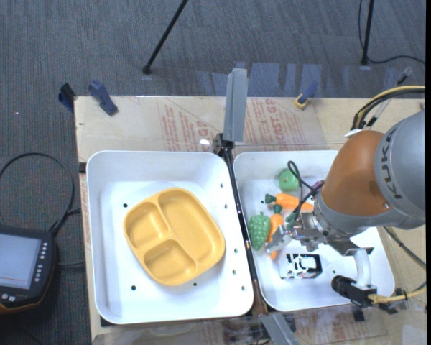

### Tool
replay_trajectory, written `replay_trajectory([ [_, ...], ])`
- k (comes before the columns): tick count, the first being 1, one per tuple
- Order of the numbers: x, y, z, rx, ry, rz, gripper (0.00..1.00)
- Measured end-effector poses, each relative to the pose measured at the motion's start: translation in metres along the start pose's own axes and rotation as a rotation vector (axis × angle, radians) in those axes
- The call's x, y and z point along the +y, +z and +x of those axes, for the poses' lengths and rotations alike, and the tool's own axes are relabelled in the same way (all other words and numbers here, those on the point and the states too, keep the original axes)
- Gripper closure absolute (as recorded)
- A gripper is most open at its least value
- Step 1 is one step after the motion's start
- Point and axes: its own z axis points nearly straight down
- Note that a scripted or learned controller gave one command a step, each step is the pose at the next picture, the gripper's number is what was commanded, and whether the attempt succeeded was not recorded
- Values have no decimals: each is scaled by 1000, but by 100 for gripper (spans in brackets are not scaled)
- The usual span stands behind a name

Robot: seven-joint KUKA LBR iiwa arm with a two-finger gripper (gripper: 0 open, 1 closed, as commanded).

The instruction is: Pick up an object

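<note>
The right bin [269, 297] holds several small toys. A green bumpy fruit [258, 230] lies near its left wall. One orange carrot [288, 201] lies a little further back, and a second orange piece [275, 226] sits beside the green fruit. At the back lies a rounder green toy [289, 180]. My gripper [300, 257] is low in the right bin, just right of the green fruit and the orange pieces. The arm's orange band [355, 182] and grey wrist cover much of it from above. I see nothing held in it.
The left bin [104, 192] holds a yellow divided plate [174, 234]. A grey upright post [235, 106] stands behind the seam between the bins. Black cables [373, 113] loop over the arm at the right. A teach pendant [14, 264] lies on the floor at left.
</note>
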Motion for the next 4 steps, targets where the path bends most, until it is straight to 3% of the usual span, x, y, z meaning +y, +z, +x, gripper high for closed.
replay_trajectory([
  [1, 58, 28, -5, -4, -109, -13, 0],
  [2, 57, 22, -6, -1, -103, -6, 100],
  [3, 129, -79, 51, -4, -69, -26, 100],
  [4, 97, -81, 97, -3, 49, -13, 100],
])
